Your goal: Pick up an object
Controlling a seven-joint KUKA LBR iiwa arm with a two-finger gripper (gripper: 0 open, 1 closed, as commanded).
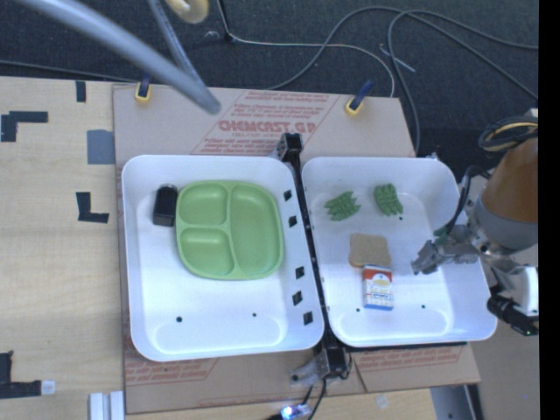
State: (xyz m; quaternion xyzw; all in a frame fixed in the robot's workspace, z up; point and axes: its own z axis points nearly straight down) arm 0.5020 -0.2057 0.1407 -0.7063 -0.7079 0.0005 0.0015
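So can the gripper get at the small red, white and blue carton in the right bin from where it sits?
Probably yes. The gripper sits low at the right bin's right side, and bare white floor lies between it and the small red, white and blue carton. The tan slice lies just beyond the carton, off that line.

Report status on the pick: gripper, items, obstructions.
Gripper low over right bin, right side, holding nothing. Brown slab, small carton, two green pieces unpicked. Nothing between gripper and slab.
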